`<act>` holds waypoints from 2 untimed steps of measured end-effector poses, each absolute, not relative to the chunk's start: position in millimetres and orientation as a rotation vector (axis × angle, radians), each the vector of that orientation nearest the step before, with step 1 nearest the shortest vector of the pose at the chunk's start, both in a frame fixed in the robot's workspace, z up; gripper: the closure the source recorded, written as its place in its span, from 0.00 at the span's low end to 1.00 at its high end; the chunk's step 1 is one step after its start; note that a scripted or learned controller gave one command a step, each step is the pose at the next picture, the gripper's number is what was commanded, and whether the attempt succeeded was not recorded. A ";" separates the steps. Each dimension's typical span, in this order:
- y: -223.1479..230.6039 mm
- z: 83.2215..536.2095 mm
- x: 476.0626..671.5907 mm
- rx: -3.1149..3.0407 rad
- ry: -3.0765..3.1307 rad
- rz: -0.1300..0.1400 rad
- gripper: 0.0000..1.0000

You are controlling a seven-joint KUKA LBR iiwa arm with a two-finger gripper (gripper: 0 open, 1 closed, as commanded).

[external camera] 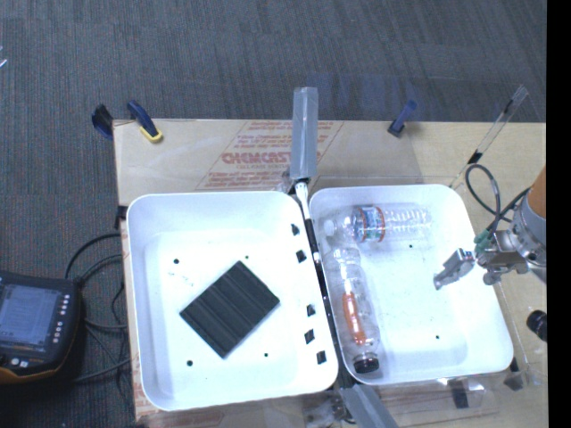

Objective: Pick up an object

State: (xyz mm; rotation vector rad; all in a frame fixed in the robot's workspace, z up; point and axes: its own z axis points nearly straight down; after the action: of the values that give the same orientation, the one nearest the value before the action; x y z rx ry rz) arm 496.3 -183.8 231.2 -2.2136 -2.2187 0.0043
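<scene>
Two clear plastic bottles lie in the right bin (489,239). One, with a blue label (379,223), lies crosswise near the far wall. The other, with an orange label and a dark cap (354,310), lies lengthwise along the left wall. A dark ribbed square pad (230,308) rests flat in the left bin (152,239). My gripper (468,273) hangs over the right side of the right bin, to the right of both bottles and apart from them. It is open with nothing between its fingers.
A grey post (304,141) stands behind the seam between the bins. Clamps (143,121) sit on the wooden bench's far edge. A teach pendant (31,324) lies on the floor at left. Cables (486,185) loop by the arm.
</scene>
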 end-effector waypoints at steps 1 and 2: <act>-147.0 85.7 557.9 -1.904 -2.493 0.000 0.00; -118.8 100.3 616.8 -1.914 -2.485 0.021 0.00</act>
State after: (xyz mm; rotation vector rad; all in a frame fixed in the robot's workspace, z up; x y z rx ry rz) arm 616.8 -118.8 100.3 -1.9137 -2.4851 0.0211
